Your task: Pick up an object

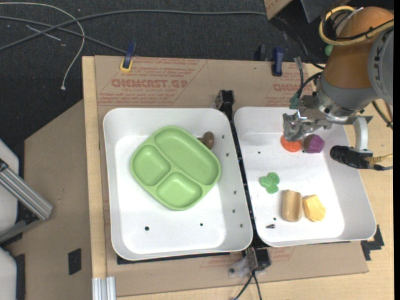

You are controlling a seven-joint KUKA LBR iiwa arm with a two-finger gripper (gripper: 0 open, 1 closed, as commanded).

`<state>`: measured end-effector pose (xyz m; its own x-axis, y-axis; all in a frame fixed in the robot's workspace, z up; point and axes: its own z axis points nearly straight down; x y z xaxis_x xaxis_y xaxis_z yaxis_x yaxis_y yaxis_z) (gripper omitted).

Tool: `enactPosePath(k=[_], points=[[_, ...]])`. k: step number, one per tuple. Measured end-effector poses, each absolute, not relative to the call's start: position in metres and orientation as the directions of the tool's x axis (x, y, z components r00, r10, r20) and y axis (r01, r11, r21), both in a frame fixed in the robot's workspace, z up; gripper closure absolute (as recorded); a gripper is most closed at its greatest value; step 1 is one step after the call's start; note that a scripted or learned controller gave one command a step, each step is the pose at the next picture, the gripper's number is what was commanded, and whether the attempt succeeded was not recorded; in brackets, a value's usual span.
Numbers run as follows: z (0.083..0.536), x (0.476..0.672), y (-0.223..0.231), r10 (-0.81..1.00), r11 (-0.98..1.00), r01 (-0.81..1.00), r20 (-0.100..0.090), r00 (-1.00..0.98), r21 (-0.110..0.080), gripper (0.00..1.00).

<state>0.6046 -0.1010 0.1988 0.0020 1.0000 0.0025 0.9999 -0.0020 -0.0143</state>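
While the grey arm [359, 49] with its orange band reaches in from the right, the tool [295, 132] sits low over the far part of the right bin [350, 211], right above a flat orange disc-like piece [290, 144]. Can't tell how far the tool is open, or whether it has hold of anything; the metal fingers blur into the orange piece from this angle.

Just right of it, touching or nearly so: a rounded purple object [314, 144], smooth-looking. Nearer in the same bin: a small lumpy green piece [270, 182], a tan cylinder [290, 205] standing beside a knobbly yellow object [314, 208], those two just beside each other.

Left bin [125, 217]: a light green plastic tray [175, 167] with three compartments, rounded corners, lying flat and rotated. A small brown rounded object [207, 139] sits at its far right edge, possibly touching.

Both bins are shallow white plastic with glossy walls, resting on a cardboard sheet [156, 80] on the desk, held by blue clamps [129, 55] at the far edge.
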Motion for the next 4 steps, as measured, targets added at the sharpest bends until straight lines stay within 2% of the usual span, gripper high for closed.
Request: enactPosePath(k=[1,4], points=[[0.206,0.608,-0.101,1.000,0.000,1.000,0.001,0.000,-0.001,0.00],[0.083,0.610,-0.093,1.000,0.000,1.000,0.002,0.000,-0.006,0.00]])
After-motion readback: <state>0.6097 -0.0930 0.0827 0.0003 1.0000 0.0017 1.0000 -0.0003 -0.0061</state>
